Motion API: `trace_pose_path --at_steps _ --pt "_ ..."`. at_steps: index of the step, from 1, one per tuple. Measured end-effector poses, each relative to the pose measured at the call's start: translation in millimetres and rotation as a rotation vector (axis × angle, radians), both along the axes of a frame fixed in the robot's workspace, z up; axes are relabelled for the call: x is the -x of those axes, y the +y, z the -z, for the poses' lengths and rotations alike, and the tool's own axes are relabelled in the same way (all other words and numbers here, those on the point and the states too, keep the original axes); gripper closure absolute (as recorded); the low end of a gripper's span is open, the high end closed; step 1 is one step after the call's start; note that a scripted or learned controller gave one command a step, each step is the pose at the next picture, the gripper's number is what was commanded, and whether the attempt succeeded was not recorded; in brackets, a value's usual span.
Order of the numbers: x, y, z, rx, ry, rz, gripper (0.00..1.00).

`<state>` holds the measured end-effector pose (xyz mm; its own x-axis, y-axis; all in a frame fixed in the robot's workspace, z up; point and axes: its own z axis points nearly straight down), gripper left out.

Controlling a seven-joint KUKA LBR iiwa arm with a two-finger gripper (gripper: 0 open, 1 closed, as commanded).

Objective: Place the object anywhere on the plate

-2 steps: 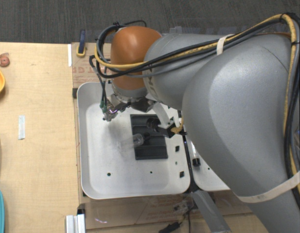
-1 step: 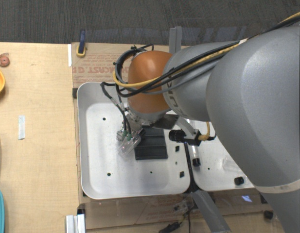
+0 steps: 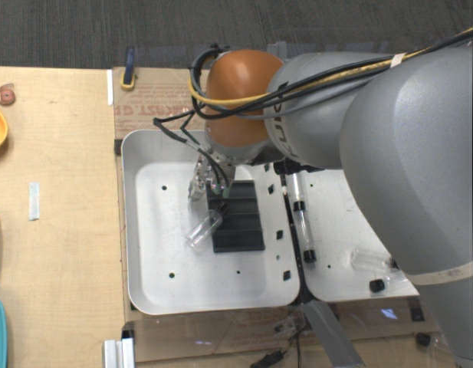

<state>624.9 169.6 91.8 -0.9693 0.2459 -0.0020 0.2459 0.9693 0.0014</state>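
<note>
Gripper (image 3: pixel 208 184) hangs low in left bin (image 3: pixel 144 282), at black ridged plate's (image 3: pixel 240 221) left edge. Can't tell grasp state. Clear object (image 3: pixel 202 230) touches same edge. Risk: misgrip nudges it off into bin.

Robot lab, arm (image 3: pixel 359 106), white bins (image 3: pixel 144 267), bench (image 3: pixel 60 167)

One fixed camera above the table, looking down at a slant.

It takes in the left white bin (image 3: pixel 144 228) whole and part of the right bin (image 3: pixel 336 228), with dark floor along the top edge; the grey arm (image 3: pixel 374 113) enters from the right, close to the lens and looming large.
</note>
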Motion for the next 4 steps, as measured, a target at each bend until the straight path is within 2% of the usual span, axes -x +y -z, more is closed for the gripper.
trace_pose_path --at_steps 1,2,3,4 --pt "-17.6 39.8 -48.4 0.000 -0.002 -0.132 1.00" --pt "2.4 -4.3 -0.3 0.001 0.001 -0.255 1.00" --pt "-35.4 46.4 -1.4 0.000 -0.004 -0.584 1.00" --pt "-3.7 46.4 -1.3 0.001 -0.002 -0.959 1.00"
